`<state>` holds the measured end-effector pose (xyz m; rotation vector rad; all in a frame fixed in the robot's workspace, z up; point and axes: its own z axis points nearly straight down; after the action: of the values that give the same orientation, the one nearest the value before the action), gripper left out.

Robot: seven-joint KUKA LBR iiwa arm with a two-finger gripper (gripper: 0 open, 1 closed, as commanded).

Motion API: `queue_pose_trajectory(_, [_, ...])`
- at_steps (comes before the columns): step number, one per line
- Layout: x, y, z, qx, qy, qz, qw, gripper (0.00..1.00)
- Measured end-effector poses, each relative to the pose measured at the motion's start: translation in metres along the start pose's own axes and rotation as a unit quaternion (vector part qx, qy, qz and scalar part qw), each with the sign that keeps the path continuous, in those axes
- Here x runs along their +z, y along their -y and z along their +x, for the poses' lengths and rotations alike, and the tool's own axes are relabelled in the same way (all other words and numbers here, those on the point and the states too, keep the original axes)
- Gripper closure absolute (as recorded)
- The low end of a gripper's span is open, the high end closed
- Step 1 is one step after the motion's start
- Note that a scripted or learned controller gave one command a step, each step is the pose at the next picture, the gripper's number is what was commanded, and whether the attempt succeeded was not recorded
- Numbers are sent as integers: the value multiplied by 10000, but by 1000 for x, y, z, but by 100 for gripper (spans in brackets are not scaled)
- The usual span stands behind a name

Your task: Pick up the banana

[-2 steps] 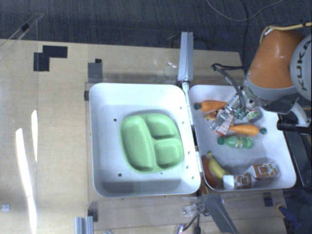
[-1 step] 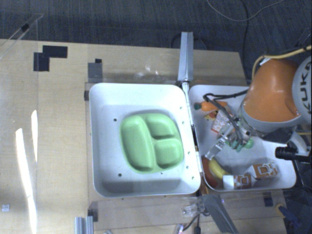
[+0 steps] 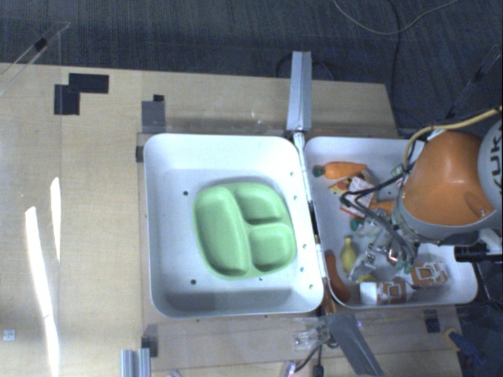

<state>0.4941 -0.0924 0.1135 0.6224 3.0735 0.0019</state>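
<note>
While the gripper (image 3: 376, 251) hung low in the right bin (image 3: 464, 293), whether it was open or closed could not be told. The banana (image 3: 348, 255) lay just beside it, toward the green divided plate (image 3: 245, 228), which sat in the left bin (image 3: 169, 210).

A: Room around the banana (image 3: 348, 255)?
B: Tight. Dark red item (image 3: 333, 275) just left of it, small packets (image 3: 393, 289) below-right, arm's wrist (image 3: 409, 226) overhead on the right (cables too).
A: Above it?
B: Bare bin floor (image 3: 334, 210).
</note>
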Motion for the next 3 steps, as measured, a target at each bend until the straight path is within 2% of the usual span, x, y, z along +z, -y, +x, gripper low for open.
queue_pose_trajectory(1, [25, -32, -58, 992, 16, -11, 9951, 0])
queue_pose_trajectory(2, [12, -35, -60, 985, 57, -40, 9951, 100])
queue_pose_trajectory(3, [-72, -74, -14, 1674, 13, -9, 9859, 100])
